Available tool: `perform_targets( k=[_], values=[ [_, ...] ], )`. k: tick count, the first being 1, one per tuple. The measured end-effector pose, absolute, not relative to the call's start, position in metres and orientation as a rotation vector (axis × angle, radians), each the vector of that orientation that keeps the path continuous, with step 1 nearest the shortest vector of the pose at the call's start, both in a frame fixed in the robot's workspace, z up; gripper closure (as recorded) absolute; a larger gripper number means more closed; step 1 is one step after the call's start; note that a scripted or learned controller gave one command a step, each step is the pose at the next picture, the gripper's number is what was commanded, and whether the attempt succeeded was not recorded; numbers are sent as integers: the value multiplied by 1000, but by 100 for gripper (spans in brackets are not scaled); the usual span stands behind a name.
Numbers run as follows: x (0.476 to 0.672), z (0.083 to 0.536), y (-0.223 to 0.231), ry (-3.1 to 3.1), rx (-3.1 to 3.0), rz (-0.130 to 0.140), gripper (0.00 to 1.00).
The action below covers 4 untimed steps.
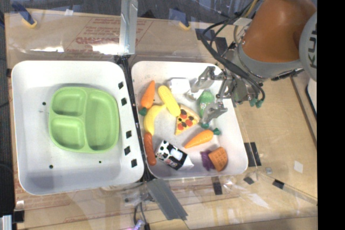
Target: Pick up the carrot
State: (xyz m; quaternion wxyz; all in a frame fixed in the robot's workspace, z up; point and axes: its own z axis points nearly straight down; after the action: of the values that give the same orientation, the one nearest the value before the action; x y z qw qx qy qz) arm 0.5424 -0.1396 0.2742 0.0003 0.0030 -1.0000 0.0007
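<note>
Look at the pincer: spread wide, low over the bin, gripping nothing for sure. See the green toy sitting in the gap between the two fingers; hard to say if touched. Wrong toy anyway.

Find the carrot just below the pincer, a bit toward the near side of the bin. Lying flat and slanted, with the green stub up next to the lower finger and the pointy end away to the left. Very close to the pincer, but not between the fingers yet.

To do this step well:
- Lift a little first, so as not to drag the green toy along.
- Slide down toward the near side until right over the fat middle of the carrot.
- Turn so the fingers go across the carrot, not along it.
- Mind the pizza slice, just left of the pincer and close to the carrot's upper side.
- Go down with fingers wide, one on each side, then squeeze gently.
- Probably a slippery, round toy, so grab the thick part, not the thin tip.
</note>
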Motion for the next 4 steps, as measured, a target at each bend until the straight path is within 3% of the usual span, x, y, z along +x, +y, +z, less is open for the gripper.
perform_targets(
  k=[1, 2, 3, 4],
  values=[
    [514, 155, -160, -3131, 102, -5, 0],
    [511, 108, -155, -3147, 78, 3, 0],
    [489, 92, -190, -3141, 80, -2, 0],
    [491, 102, -188, -3142, 95, -2, 100]
  ],
)
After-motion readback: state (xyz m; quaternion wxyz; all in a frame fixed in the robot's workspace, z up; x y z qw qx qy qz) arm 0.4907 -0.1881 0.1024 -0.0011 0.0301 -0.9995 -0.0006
